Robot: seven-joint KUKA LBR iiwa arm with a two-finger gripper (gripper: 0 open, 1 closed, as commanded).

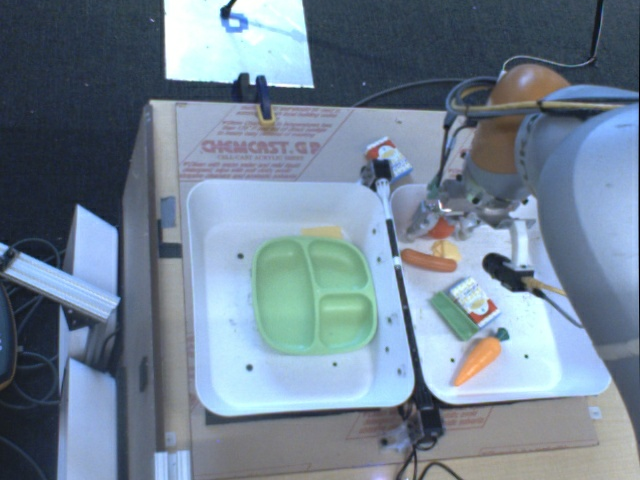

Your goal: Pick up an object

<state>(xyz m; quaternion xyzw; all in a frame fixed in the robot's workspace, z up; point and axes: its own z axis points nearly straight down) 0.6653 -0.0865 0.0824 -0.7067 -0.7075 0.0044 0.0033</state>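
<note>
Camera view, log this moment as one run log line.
gripper: low in right bin, far end | near: hot dog | carrot: untouched | green tray: left bin

Floor [80,58] is dark carpet, kinda speckled. A shiny pale sheet [238,26] lies on it up top, catching glare. The table [270,138] is covered with brown cardboard with red print. White boxy stuff [85,258] sits on the left, plus a few loose cables [30,268].
</note>
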